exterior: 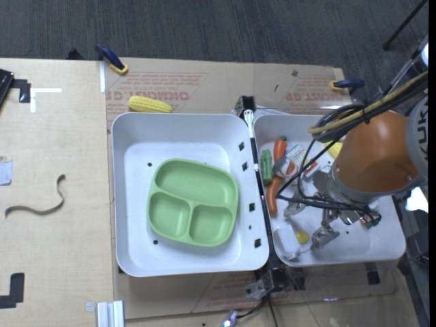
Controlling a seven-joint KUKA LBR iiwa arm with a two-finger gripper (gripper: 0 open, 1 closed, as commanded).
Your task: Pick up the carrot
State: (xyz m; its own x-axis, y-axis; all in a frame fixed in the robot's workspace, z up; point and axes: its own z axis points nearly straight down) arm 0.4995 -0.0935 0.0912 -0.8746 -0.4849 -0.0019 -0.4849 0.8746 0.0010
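Whether the jaws are spread or pressed together cannot be told; the gripper [325,231] hangs low in the right bin [388,245]; the carrot [273,195] lies at that bin's left wall, beside a green vegetable [266,164]; the left bin [129,203] bears a green divided plate [193,202]; a corn cob [149,104] lies on the cardboard behind.

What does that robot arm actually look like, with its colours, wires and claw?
The arm has a glossy orange band above the wrist and grey casing beside it. Black and yellow cables loop across it. Below hangs a small metallic gripper with thin silver fingers.
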